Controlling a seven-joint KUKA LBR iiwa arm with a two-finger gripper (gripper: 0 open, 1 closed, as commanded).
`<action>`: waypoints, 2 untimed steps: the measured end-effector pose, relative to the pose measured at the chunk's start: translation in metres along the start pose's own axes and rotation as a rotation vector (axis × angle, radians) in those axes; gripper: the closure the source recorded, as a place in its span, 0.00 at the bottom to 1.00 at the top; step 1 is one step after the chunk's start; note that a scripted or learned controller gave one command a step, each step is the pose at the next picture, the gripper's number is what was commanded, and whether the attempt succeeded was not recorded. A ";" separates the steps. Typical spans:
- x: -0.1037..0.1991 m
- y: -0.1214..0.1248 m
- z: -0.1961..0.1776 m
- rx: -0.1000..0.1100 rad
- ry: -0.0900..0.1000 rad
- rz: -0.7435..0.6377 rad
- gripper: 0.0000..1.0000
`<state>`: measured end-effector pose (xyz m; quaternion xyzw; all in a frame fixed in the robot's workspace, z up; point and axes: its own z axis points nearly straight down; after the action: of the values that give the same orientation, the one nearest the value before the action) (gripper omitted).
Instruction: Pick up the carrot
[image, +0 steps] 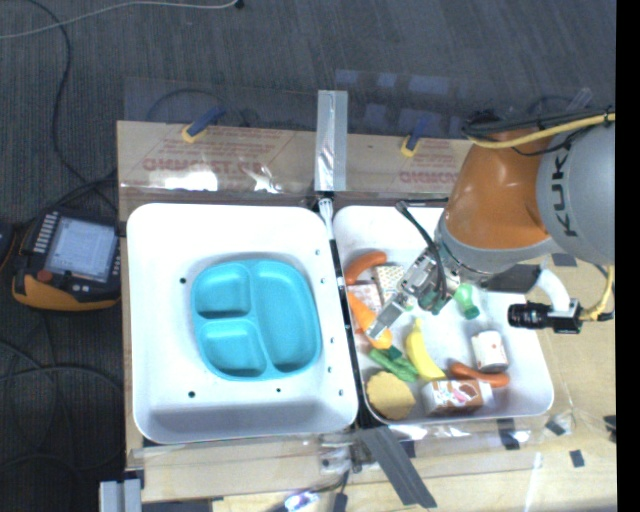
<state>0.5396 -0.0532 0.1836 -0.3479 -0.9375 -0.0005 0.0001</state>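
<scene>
Hovering over the right bin (540, 400), the gripper (388, 318) sits just beside the carrot (357, 310); finger state indiscernible.

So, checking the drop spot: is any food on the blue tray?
No, the blue tray in the left bin shows bare compartments.

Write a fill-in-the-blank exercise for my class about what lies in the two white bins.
1. The blue three-compartment plastic tray lies in the ___ bin.
2. The yellow curved banana lies in the ___ bin.
3. The two-finger gripper hangs over the ___ bin.
4. The band above the arm's wrist is ___.

Missing words: left; right; right; orange
</scene>
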 end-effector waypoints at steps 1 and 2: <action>0.021 0.035 0.001 0.001 0.002 0.236 0.00; 0.022 -0.013 -0.018 0.003 0.001 0.416 0.00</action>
<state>0.5144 -0.0491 0.2016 -0.5341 -0.8454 0.0008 0.0010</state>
